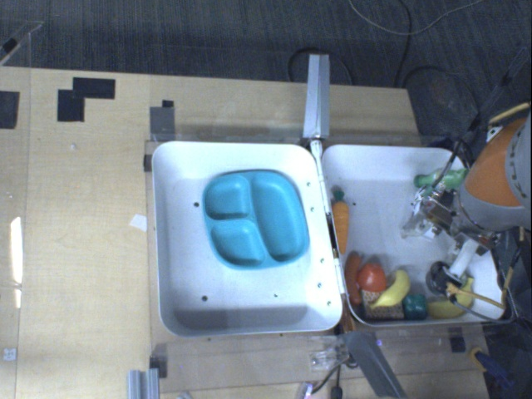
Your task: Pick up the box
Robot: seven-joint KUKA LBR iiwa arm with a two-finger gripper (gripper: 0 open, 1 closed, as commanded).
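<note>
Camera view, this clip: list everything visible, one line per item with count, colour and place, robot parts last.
Bins: 2, white, side by side on the bench.
Divided plate: 1, blue, left bin centre.
Carrot: 1, orange, right bin, left wall.
Tomato-like item: 1, red, right bin, front.
Bananas: 2, yellow, right bin, front.
Small block: 1, teal, between the bananas.
Green item: 1, right bin, rear, beside the pincer.
Cable: 1, on dark floor.
Arm: 1, grey and orange, right.
Pincer: 1, metallic, over right bin.

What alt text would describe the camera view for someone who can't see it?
A grey and orange robot arm reaches into the right white bin, which holds a carrot, a tomato, bananas and other toy food. The left bin holds a blue divided plate.
</note>
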